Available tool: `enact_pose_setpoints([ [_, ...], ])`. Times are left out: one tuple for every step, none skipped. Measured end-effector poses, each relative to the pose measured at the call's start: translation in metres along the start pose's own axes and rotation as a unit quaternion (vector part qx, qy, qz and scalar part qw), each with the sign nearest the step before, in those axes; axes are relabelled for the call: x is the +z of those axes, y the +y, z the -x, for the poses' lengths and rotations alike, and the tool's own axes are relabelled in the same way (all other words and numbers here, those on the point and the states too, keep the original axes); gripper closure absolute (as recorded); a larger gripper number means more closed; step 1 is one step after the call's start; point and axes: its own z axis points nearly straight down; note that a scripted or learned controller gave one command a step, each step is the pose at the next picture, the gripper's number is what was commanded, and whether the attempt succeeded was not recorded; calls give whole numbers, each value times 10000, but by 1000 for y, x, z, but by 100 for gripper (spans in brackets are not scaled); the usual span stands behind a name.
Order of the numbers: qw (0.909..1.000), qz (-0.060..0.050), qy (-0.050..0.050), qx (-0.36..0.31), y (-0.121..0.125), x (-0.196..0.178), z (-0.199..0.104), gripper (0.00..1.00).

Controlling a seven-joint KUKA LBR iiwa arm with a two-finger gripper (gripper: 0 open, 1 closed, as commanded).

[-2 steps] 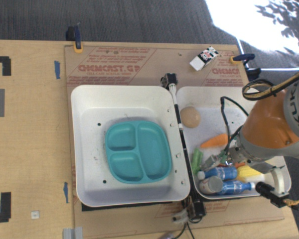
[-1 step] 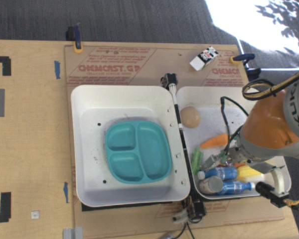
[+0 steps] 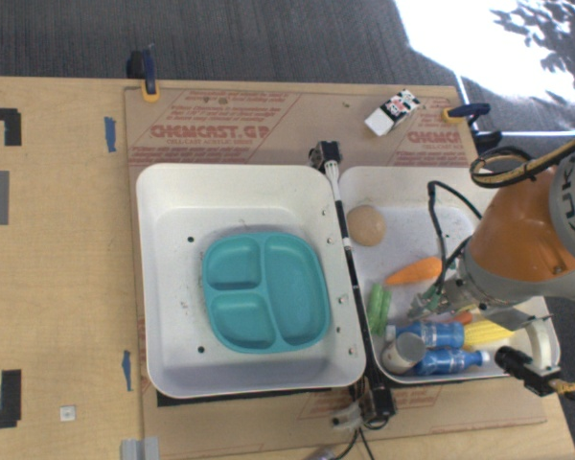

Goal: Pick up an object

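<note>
Teal plate [image 3: 265, 291] in a white bin [image 3: 163, 209]; by the pincer [image 3: 439, 298], an orange carrot [image 3: 414, 272], blue bottle [image 3: 431, 337] and yellow corn [image 3: 487, 333].

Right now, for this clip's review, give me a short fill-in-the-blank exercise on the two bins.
The teal divided plate lies in the ____ bin.
The carrot is coloured ____.
The egg lies in the ____ bin.
The arm's wrist band is ____.

Missing words: left; orange; right; orange.

Robotics laboratory: a plywood bench [image 3: 57, 257] with clamped protective sheeting [image 3: 268, 127], two white bins [image 3: 163, 257] left of the gripper [image 3: 441, 300], and grey carpet [image 3: 220, 17] beyond.
</note>
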Motion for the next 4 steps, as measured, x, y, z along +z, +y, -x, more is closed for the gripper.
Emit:
enact_pose_setpoints([
  [10000,-2,1,0,0,0,0,0],
  [9964,-36,11,849,70,12,21,0],
  [10000,-43,17,42,122,13,30,0],
  [9999,-41,15,-139,153,14,38,0],
])
